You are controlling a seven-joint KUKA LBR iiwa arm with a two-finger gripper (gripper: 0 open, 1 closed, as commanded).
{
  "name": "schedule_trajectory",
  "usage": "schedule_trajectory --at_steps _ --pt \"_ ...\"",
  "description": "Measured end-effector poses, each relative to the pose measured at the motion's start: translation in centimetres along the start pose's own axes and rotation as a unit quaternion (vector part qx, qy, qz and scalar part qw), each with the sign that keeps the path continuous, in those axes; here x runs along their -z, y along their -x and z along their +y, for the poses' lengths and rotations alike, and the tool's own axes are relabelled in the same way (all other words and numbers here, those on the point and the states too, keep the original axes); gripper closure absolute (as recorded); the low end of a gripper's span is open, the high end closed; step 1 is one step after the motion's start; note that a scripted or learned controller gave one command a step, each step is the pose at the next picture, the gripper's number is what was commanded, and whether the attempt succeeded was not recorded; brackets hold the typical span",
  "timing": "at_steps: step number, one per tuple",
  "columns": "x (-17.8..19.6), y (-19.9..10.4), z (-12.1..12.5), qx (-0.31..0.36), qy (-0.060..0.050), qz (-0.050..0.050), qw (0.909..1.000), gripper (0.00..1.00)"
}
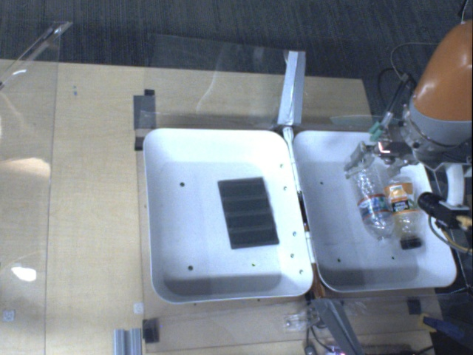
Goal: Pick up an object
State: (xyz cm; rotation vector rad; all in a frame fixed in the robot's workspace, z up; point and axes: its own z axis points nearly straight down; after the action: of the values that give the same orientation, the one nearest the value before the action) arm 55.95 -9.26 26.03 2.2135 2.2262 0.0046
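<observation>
A clear plastic bottle (373, 202) with a blue label lies in the right bin (332, 265). Beside it to the right sit a small orange box (400, 193) and a small black piece (410, 242). A black ridged block (248, 213) lies flat in the middle of the left bin (170, 272). My gripper (375, 156) hangs over the far part of the right bin, just above the bottle's upper end. The orange-banded wrist (443, 80) looms above it and hides the bin's far right corner.
A metal divider post (292, 87) stands behind the seam between the bins. Cables (443, 213) trail along the right bin's right edge. Clear acrylic panels (214, 72) stand behind the bins on the wooden bench.
</observation>
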Motion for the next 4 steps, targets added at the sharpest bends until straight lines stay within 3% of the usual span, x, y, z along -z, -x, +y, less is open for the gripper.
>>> schedule_trajectory --at_steps 1,2,3,4 --pt "-6.8 7.1 2.5 0.027 0.0 0.0 0.9996 0.0" --pt "-16.4 8.8 4.5 0.126 0.002 0.0 0.992 0.0" --pt "-17.1 7.8 3.4 0.212 0.005 -0.002 0.9773 0.0" --pt "-17.1 7.0 1.8 0.224 0.005 -0.003 0.9746 0.0"
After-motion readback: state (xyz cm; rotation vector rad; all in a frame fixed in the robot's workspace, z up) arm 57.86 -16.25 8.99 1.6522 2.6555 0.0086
